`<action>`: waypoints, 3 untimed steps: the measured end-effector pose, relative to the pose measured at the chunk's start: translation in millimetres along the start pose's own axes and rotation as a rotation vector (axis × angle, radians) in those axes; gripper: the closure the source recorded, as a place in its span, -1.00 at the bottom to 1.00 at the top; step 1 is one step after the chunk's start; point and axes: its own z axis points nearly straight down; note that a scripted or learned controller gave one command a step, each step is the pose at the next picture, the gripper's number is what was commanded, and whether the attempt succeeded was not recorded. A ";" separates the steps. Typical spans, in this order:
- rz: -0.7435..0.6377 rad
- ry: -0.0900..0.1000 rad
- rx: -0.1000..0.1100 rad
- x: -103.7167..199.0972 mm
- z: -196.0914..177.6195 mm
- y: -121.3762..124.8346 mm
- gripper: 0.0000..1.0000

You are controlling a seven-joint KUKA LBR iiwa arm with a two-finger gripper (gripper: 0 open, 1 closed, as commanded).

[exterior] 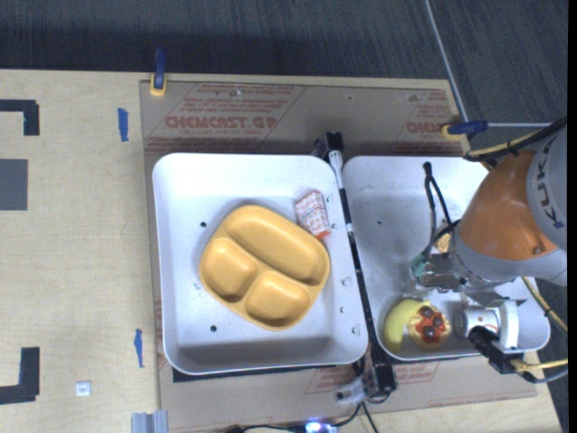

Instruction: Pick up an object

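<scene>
A round yellow toy (410,323) with a red and dark patch on its right side lies at the front of the right bin (388,197). My gripper (435,276) hangs low over that bin, just above and to the right of the toy, under the grey wrist and orange band. A white cylinder and a black part of the arm sit right of the toy. In the left bin (180,242) lie a yellow three-compartment plate (263,264) and a small red and white packet (312,213) at the plate's far right corner.
A black cable (435,201) runs from the arm across the back of the right bin. The divider between the two bins (350,242) runs just left of the toy. Cardboard and a wooden bench surround the bins.
</scene>
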 end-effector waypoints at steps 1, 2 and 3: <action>-0.004 0.008 0.007 -89.0 10.3 -4.5 1.00; -0.004 0.004 0.009 -21.7 -18.3 73.6 1.00; -0.003 0.003 0.010 -22.6 -18.0 73.1 -1.00</action>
